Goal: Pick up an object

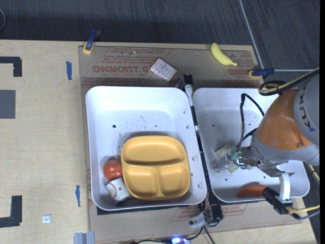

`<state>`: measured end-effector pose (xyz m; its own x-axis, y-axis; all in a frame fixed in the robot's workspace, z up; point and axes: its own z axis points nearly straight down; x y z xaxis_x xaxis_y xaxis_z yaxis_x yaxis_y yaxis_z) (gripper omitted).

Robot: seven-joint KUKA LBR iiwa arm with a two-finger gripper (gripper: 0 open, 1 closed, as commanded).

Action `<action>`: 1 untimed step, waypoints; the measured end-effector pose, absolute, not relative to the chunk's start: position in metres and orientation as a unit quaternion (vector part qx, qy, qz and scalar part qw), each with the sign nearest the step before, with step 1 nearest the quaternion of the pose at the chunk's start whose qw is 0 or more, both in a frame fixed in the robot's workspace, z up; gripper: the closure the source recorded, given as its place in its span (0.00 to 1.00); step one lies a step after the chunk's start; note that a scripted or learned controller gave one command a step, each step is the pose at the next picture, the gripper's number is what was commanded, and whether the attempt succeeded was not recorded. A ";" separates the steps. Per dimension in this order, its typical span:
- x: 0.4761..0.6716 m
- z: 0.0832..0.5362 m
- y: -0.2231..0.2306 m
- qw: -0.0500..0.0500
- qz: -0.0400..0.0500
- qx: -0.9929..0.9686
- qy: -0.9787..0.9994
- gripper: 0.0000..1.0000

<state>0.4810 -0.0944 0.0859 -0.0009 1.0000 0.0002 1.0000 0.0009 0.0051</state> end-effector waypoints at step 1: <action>0.481 0.086 -0.094 0.002 0.002 0.707 0.707 0.00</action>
<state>0.4810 -0.0942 0.0859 0.0001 1.0000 -0.0003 1.0000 -0.0001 0.0054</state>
